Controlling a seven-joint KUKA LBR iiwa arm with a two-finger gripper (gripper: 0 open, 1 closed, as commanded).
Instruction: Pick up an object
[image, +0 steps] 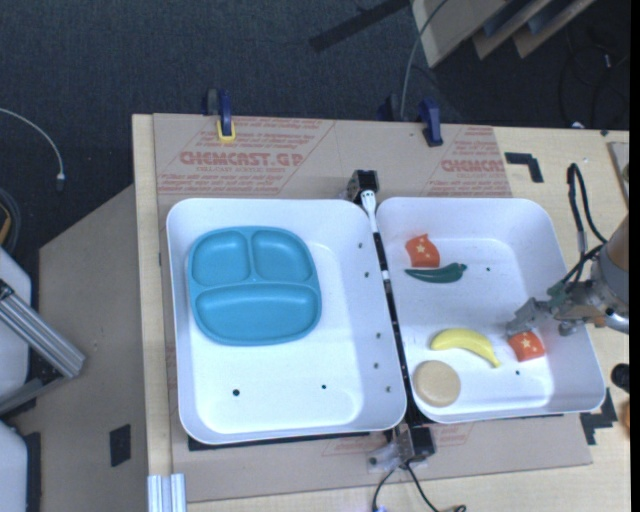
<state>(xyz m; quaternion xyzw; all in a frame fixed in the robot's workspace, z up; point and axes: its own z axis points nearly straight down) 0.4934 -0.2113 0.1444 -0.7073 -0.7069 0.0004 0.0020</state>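
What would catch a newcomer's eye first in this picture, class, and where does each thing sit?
First comes the blue divided plate, alone in the left bin. Next, the bright toys in the right bin: a yellow banana near its middle and a red-orange block beside it, with the gripper right above that block.

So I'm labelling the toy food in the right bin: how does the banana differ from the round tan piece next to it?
The banana is yellow, long and curved; the round tan piece is a pale brown disc. The banana lies slanted toward the bin's middle, while the disc sits in the front left corner, near the wall. Both rest flat in the right bin, close together.
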